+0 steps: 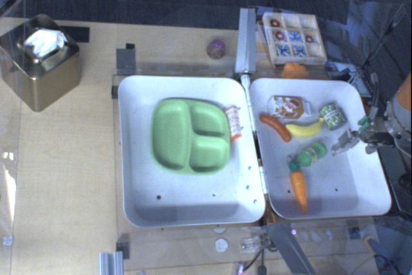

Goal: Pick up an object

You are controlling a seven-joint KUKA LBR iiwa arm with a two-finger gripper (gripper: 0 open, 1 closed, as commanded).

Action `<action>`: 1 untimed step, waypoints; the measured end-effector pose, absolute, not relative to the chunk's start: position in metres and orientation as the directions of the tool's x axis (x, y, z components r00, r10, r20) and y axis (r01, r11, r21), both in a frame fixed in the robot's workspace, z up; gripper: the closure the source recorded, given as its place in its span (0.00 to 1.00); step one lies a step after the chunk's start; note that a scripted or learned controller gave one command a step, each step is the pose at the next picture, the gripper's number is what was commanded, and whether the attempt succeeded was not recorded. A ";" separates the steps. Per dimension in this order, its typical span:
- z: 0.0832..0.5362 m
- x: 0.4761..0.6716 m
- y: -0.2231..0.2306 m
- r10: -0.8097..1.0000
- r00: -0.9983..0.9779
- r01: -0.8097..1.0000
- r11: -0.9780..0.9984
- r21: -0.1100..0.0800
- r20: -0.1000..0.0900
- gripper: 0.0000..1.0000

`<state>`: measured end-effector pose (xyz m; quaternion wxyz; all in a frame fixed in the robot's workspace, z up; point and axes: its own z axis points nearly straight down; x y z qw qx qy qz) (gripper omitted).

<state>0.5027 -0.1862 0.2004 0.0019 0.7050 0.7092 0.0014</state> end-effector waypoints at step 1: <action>0.090 0.541 -0.138 0.983 -0.181 0.983 0.181 0.016 -0.005 0.00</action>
